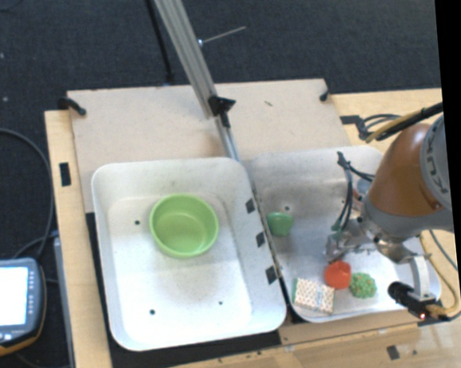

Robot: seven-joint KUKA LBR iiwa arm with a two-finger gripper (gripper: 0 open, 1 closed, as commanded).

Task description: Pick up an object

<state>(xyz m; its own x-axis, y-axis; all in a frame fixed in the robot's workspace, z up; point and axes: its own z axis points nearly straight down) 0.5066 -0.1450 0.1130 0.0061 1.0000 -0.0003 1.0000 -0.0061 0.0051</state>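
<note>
One small round orange-red ball (338, 275) sits in your right white bin (295, 189), touching or just under the gripper (340, 246) — seemingly straight below it, beside a knobbly green ball (363, 285). Jaw state — you cannot tell.

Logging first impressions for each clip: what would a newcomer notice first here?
The green bowl stands alone in the left bin. In the right bin, the arm reaches in over a cluster near the front edge: a red ball, a green lump and a patterned block. A small green cup sits apart by the divider.
</note>
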